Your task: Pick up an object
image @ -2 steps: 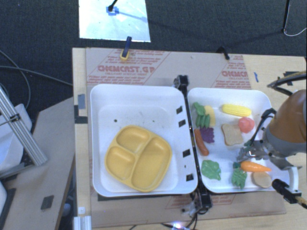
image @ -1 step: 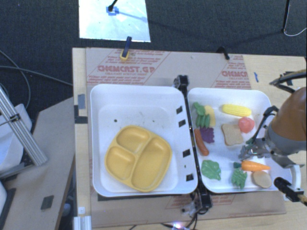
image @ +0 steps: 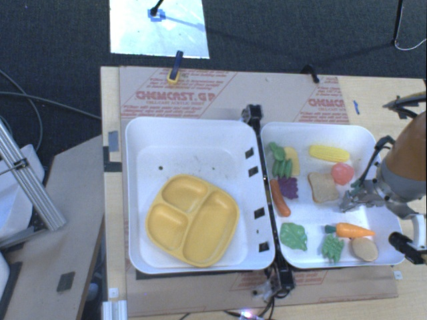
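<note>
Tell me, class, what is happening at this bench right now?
A grey robot arm reaches in from the right over the right bin, which holds toy foods. Its tool hangs low among them, beside the bread slice and above the carrot. The left bin holds a yellow divided plate.

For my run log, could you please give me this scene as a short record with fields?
left bin: yellow tray
right bin: corn, tomato, bread, grapes, carrot, potato, sausage, two leafy greens
gripper: low in right bin, beside bread, nothing seen held
</note>
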